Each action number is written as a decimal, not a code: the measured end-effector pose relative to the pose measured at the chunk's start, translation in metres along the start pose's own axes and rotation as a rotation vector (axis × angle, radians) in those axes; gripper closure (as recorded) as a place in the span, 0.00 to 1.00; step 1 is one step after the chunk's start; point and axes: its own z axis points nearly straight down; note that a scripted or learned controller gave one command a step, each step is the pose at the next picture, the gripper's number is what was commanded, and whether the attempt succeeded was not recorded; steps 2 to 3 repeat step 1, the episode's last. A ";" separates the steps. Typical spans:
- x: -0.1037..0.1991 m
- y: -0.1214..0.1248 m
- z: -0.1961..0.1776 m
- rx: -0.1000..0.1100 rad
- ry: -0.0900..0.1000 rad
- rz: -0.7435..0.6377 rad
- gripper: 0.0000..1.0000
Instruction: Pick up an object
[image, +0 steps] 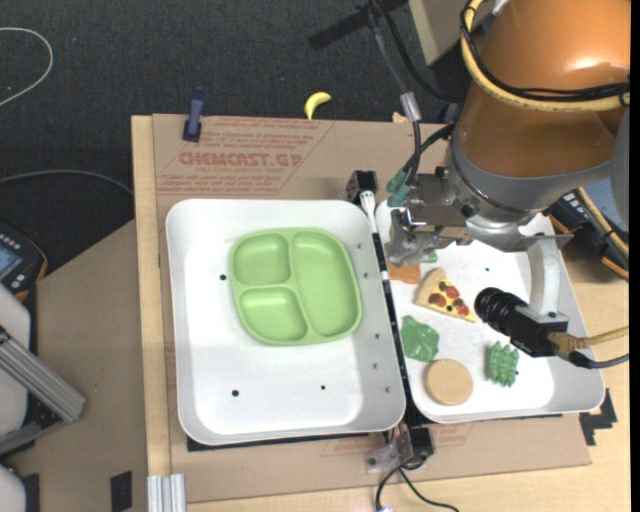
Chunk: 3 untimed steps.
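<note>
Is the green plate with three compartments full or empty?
Empty. All three compartments of the green plate show bare green bottoms; the toy foods lie in the right bin instead.

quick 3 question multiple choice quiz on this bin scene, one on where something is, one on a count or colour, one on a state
1. Where does the pizza slice lie?
A. in the right bin
B. on the green divided plate
C. on the cardboard outside both bins

2. How many compartments does the green divided plate have?
A. two
B. three
C. five

3. What do the plate's compartments hold?
A. the round cookie
B. the pizza slice
C. nothing

Answers:
1 A, the slice lies on the right bin's white floor, just below the gripper.
2 B, two smaller wells on the left and one long well on the right.
3 C, all wells show bare green; the round cookie sits in the right bin.
</note>
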 end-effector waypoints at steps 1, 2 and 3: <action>-0.006 -0.001 -0.004 0.012 -0.007 0.011 1.00; -0.006 -0.001 -0.004 0.012 -0.007 0.011 1.00; -0.006 -0.001 -0.004 0.012 -0.007 0.011 1.00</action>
